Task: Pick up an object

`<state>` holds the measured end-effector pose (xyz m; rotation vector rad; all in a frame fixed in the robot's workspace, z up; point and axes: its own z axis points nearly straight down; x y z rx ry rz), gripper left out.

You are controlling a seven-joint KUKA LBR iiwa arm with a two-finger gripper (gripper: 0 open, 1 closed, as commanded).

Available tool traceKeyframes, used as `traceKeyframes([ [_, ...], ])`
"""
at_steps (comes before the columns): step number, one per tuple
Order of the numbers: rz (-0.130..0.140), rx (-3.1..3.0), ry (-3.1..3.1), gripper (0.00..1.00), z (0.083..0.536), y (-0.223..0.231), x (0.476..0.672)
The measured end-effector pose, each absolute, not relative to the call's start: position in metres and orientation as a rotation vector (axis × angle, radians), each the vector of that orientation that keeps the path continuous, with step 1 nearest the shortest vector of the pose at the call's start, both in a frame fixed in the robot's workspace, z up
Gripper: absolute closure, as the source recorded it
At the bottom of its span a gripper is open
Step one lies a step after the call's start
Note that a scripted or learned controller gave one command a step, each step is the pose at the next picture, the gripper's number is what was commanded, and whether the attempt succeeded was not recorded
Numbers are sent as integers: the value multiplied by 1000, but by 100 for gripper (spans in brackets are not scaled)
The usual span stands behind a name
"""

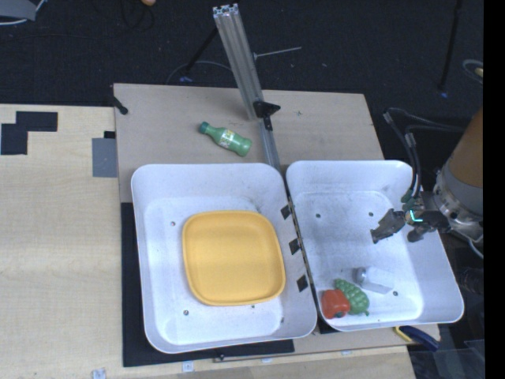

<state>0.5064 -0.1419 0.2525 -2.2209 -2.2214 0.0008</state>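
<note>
Dark two-finger gripper (388, 227), grip state unclear, hovers mid right white bin (442, 287). Small red-and-green plastic toy (345, 300) near front edge: prob. light, stiff; pinch across middle.

Fixed overhead camera, slanted, probably mid-distance, over bins (150, 184).

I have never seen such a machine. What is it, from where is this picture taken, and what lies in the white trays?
One camera looks down at a slant on a bench. From the right reaches a grey robot arm; its dark pincer hangs over the right shallow white bin and holds nothing visible. Near that bin's front lie a red and green toy vegetable and a small clear grey object. The left white bin holds a square yellow plastic plate. Behind the bins, on the board, lies a small green bottle.
</note>
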Motion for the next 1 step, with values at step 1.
traceKeyframes([
  [1, 1, -2221, -2221, 0, 253, -142, 506],
])
